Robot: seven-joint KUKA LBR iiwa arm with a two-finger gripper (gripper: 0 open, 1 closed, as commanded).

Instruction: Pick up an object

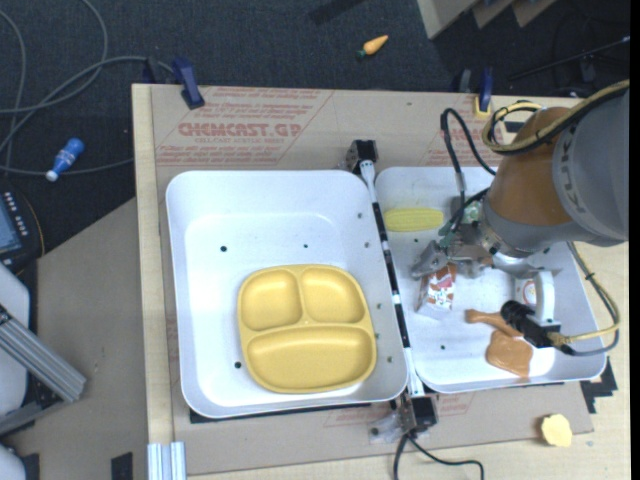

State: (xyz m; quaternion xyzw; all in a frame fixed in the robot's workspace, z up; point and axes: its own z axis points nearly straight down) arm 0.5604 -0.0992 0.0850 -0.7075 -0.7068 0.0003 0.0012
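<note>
While the gripper [447, 256] hangs low in the right bin [570, 368], whether it is apart or together I cannot tell — the small packet [440, 290] lies just near; best descend squarely over it.

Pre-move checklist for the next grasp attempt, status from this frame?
1. Gripper is over the right bin: ok.
2. A target lies below it: the small red and white packet is right under the gripper: ok.
3. Something already between the fingers: cannot tell, the wrist hides them.
4. Neighbours clear of the packet: corn cob and brown spatula lie apart from it: ok.
5. Cable clear of the arm: not ok, it loops across the bin beside the wrist.
6. Left bin holds just the yellow divided plate, away from the arm: ok.
</note>
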